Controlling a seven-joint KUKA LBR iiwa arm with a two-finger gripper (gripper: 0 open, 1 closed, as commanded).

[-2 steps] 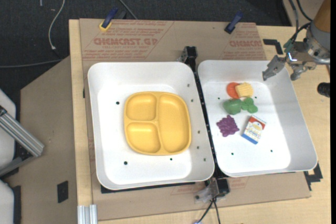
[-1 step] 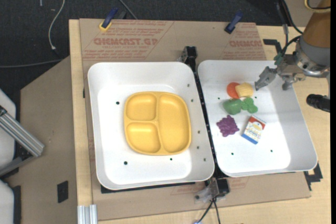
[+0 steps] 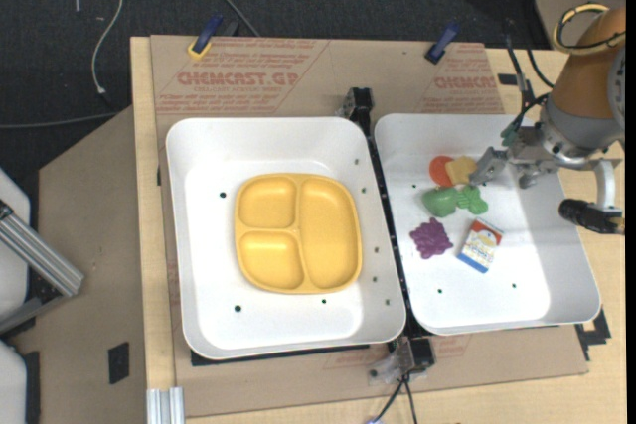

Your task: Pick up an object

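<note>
The right bin (image 3: pixel 556 283) holds several small items. An orange-red piece (image 3: pixel 439 169) and a yellow piece (image 3: pixel 460 172) lie side by side, with a green toy (image 3: pixel 454 202) just below them. Nearer the front lie a purple grape bunch (image 3: pixel 430 238) and a small white, red and blue box (image 3: pixel 480 245). My gripper (image 3: pixel 489 168) reaches in from the right and sits low at the right edge of the yellow piece. Nothing is visibly lifted off the bin floor.
In the left bin (image 3: pixel 199 313) lies a yellow divided plate (image 3: pixel 298 231). A black clamp (image 3: pixel 358 102) stands between the bins at the back. The arm's grey wrist and orange band (image 3: pixel 581 89) hang over the right bin's far right corner.
</note>
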